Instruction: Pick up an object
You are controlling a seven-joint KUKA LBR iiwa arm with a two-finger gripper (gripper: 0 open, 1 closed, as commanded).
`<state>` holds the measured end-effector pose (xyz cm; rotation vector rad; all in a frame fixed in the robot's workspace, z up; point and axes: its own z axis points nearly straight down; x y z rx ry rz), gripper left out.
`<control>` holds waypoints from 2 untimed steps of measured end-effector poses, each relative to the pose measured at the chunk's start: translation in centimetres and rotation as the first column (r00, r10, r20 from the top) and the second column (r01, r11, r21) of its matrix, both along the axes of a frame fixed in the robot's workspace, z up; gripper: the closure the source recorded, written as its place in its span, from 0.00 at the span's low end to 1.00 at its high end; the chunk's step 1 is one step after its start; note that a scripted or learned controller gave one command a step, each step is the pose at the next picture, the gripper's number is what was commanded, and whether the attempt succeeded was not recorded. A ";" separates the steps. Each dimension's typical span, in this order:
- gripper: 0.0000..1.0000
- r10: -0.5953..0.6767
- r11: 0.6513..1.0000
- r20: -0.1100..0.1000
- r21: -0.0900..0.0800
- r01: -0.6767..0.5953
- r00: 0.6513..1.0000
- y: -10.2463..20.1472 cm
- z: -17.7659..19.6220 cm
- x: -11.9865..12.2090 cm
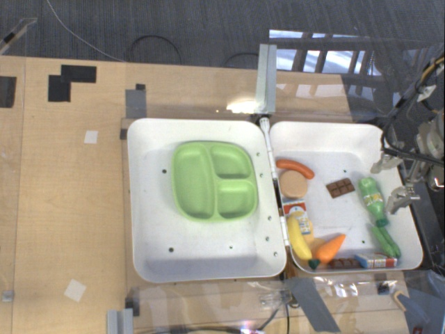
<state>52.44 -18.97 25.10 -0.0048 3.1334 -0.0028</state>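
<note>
- Sitting at the start, as I read it: nothing lifted, every obj lies in the right bin (327, 134).
- Gripper (398, 181) hangs at the right bin's far right rim, low on the arm; metal parts visible but can't tell whether it's released or clenched. Nothing seen between its tips.
- Closest obj: green bottle (371, 200), just left of the gripper, lying tilted; a darker green piece (386, 242) beyond its lower end.
- Others: chocolate piece (340, 187) mid-bin, fairly alone; sausage (295, 167) and round bun (294, 184) near the divider; banana (299, 237), carrot (329, 248) and a small carton (294, 208) packed at lower left; a flat bar (372, 261) along the bottom wall.
- Left bin (149, 256) has a green divided plate (213, 180), well apart from the arm.
- Left to do: descend, close on sth, lift — all of it.
- Room: open white floor in the right bin's upper part and centre; bottle sits near the right wall, bottom-row items hug walls, so less clearance there. Chocolate has the freest surroundings but lies flat.
</note>
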 end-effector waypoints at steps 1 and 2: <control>0.00 0.212 0.977 0.001 -0.002 -0.212 0.977 -1.6 -15.6 0.4; 1.00 0.223 0.975 0.010 -0.006 -0.223 0.975 -1.3 -14.4 0.8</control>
